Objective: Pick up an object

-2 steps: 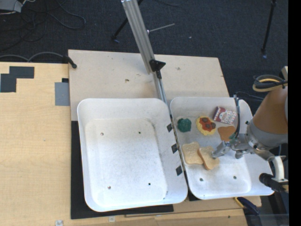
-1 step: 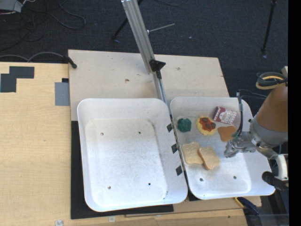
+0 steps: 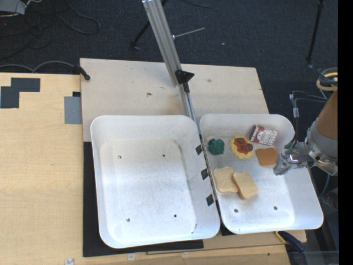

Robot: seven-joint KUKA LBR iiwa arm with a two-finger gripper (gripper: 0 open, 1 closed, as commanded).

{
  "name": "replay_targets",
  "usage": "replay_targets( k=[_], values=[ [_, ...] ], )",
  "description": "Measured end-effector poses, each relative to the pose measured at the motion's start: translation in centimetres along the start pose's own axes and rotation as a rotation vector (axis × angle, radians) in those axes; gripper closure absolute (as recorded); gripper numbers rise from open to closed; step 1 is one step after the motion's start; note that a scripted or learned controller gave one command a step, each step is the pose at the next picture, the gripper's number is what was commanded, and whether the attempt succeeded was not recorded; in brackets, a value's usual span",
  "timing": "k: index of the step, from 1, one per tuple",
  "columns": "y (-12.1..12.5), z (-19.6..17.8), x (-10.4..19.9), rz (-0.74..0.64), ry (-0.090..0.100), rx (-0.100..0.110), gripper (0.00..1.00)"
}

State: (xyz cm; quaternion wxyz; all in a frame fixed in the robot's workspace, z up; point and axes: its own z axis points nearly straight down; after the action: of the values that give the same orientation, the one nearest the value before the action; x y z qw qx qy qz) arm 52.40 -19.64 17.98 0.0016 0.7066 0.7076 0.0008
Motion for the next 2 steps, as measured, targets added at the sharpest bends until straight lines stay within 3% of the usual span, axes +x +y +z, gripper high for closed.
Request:
replay_targets(
  k=[1,2],
  values=[
    [0.36,-6.26,0.17,0.000,0.000,-0.001,1.00],
    [0.37,-6.89,0.11,0.000,0.001,0.004,1.00]
  ],
)
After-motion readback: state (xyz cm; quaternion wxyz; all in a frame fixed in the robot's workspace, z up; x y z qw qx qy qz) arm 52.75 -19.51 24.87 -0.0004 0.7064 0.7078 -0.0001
